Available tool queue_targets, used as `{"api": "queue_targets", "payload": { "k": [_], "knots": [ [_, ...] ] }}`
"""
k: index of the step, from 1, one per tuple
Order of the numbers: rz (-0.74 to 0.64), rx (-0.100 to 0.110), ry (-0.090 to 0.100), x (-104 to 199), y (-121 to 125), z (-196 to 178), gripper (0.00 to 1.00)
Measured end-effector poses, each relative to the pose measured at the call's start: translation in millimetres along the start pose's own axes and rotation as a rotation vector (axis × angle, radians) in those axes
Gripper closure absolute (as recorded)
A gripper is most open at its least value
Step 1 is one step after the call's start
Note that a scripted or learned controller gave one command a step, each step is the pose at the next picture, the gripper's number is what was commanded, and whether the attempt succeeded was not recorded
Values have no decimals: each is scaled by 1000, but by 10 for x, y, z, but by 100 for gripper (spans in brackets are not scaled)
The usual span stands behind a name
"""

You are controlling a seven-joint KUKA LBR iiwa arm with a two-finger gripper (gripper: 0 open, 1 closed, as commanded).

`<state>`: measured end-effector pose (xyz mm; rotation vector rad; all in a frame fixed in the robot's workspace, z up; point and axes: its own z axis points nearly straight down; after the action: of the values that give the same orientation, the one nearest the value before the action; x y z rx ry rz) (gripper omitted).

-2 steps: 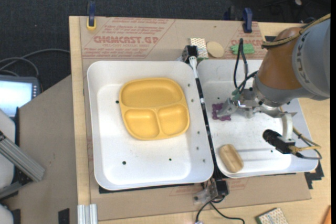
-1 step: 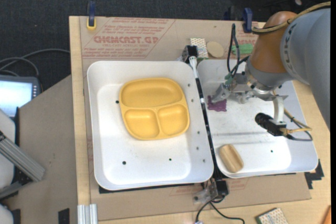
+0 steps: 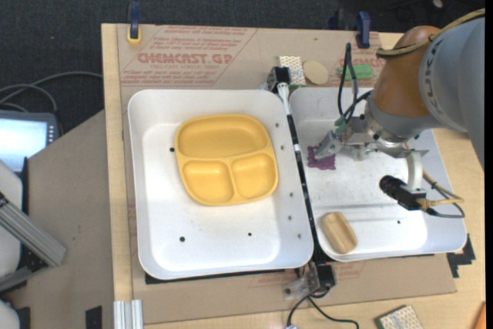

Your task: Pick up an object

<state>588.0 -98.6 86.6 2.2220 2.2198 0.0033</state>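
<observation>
A small purple object [image 3: 322, 158] lies in the right bin [image 3: 431, 239], near its left wall. My gripper [image 3: 339, 142] is low over that bin, right beside the purple object's upper right edge; whether it touches it I cannot tell. A tan oval block [image 3: 338, 232] rests near the right bin's front left corner, well apart from the gripper. A yellow divided plate [image 3: 227, 159] sits in the left bin [image 3: 154, 235].
The grey arm with its orange band [image 3: 408, 81] covers the right bin's back right part. Behind the bins on the bench lie a round tan disc [image 3: 316, 73] and a green item [image 3: 357, 73]. Blue clamps [image 3: 135, 31] stand at the board's back edge.
</observation>
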Motion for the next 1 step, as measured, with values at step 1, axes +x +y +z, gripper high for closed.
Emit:
{"api": "queue_targets", "payload": {
  "k": [1],
  "knots": [
    [-1, -4, 0, 5, 13, -109, 100]
  ]
}}
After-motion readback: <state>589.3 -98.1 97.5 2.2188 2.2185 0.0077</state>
